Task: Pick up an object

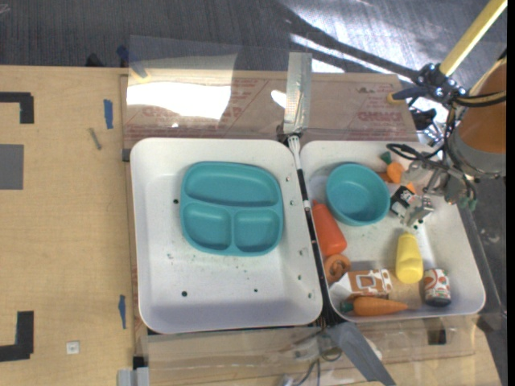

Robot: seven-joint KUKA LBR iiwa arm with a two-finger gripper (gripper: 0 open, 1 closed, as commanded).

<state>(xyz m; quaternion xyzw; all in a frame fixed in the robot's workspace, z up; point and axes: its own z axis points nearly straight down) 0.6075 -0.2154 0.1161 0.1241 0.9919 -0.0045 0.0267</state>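
Teal plastic fills the left bin (153, 296): a divided plate (232, 207). In the right bin (475, 292) a teal bowl (356, 193) sits by an orange bottle (328, 227), a carton (368, 281) and a carrot (378, 305). The yellow bottle (409, 258) lies just below the gripper (414, 212); it looks light, stiff and smooth, best pinched across its middle. A small can (436, 286) crowds it. Whether the gripper is spread, I cannot tell.

The tan worktop (64, 215) carries two shallow white bins side by side, touching along their inner edges: the left bin (153, 296) and the right bin (471, 284). Blue tape strips (108, 112) and black markings (22, 107) dot its left part.
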